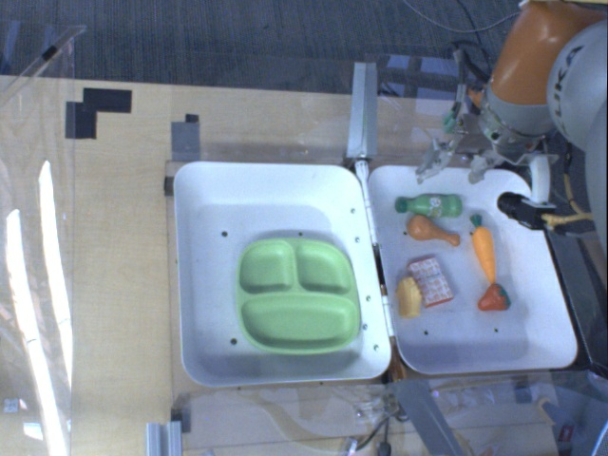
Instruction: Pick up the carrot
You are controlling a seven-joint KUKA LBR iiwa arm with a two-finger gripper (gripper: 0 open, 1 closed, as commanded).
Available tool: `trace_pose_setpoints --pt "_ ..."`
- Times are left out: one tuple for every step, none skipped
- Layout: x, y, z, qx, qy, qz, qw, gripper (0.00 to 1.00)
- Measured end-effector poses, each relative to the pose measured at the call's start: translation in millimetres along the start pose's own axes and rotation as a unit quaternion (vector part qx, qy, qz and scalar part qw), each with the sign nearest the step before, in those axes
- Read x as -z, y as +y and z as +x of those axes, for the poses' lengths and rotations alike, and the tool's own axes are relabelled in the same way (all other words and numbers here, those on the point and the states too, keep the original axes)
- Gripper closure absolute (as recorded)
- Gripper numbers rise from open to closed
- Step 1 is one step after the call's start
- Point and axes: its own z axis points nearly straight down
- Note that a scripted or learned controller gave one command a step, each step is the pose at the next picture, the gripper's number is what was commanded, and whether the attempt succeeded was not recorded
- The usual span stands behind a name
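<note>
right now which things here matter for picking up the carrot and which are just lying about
For the job: carrot; pincer, open above the right bin.

Lying about: green bottle, drumstick, strawberry, cracker packet, green tray.

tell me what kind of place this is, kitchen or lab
Most likely a robotics lab bench, not a kitchen: a grey and orange arm with a gripper reaches over two white bins, and the carrot and bottle look like toys.
</note>
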Motion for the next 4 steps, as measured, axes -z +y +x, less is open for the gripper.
trace_pose_setpoints --pt "-99 -53 -29 -0.03 0.0 0.0 0.9995 0.0" --pt "-112 -57 -91 0.125 0.004 -0.006 0.9921 0.0" --pt "-100 -55 -93 0.125 -0.001 -0.009 0.9921 1.0" --pt "2 -63 -56 0.067 -0.001 -0.002 0.9977 1.0"
